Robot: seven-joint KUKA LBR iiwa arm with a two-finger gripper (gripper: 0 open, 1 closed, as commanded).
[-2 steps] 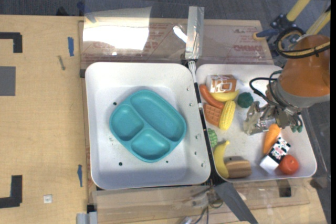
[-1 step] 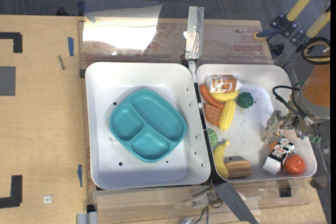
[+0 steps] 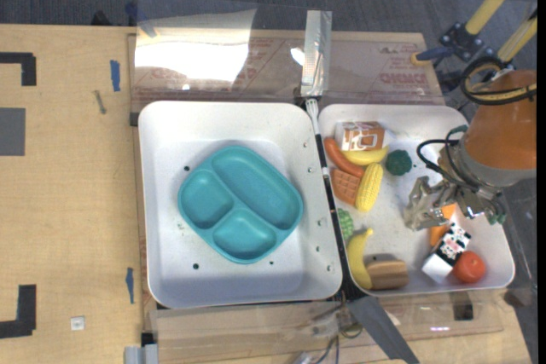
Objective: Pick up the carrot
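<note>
Lower pincer [image 3: 426, 205], jaw state impossible to tell, onto small orange plastic carrot [image 3: 438, 232] seemingly just beside it in shallow white right-hand bin [image 3: 401, 119], avoiding milk carton [image 3: 447, 251].

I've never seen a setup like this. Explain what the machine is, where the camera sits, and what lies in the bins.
One camera looks down at a slant on a bench with two white bins. The grey and orange arm reaches in from the right; its gripper hangs over the right bin. The left bin holds a teal tray. The right bin holds toy food: corn, a banana, a tomato, a small orange piece, likely the carrot, beside the gripper. I cannot tell whether anything is held.
</note>
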